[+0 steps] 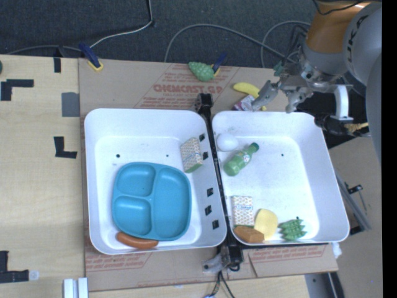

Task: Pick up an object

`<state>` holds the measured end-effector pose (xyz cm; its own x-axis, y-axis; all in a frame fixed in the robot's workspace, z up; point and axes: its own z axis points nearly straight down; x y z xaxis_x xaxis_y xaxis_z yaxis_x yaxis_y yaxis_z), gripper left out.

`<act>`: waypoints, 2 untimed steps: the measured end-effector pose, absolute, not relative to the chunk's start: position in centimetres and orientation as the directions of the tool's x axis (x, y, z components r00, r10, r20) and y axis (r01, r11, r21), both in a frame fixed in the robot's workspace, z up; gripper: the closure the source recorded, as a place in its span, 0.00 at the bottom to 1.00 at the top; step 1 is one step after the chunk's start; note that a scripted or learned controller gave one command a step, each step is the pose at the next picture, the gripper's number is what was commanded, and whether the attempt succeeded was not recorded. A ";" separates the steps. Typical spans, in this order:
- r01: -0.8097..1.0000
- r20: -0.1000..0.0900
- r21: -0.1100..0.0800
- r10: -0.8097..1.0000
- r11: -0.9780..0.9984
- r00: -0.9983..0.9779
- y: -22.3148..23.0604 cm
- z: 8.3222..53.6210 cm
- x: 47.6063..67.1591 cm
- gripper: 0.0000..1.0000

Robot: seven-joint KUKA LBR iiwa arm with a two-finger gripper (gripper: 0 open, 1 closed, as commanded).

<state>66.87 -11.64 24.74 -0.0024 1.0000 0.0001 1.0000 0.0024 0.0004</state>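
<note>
Green plastic bottle (240, 159) is lying untouched in the right white bin (310, 166); I'm seeing the two-finger gripper (280, 98) hovering spread and empty above its far rim, so the pick is pending.

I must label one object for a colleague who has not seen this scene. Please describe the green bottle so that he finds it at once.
Start at the right white bin of the two. Look in its upper left part, near the divider between the bins, where the green bottle lies on its side next to a white egg-like ball. It is the one green thing with a white cap.
</note>
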 end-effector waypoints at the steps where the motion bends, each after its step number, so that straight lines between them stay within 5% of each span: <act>1: 1.000 -0.001 0.000 1.000 0.001 -0.001 -12.4 25.4 66.8 0.00; 2: 1.000 -0.001 -0.002 1.000 0.001 -0.001 -10.3 21.4 66.8 0.00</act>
<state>66.80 -10.33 21.44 -0.0010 1.0000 -0.0007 1.0000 0.0010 -0.0021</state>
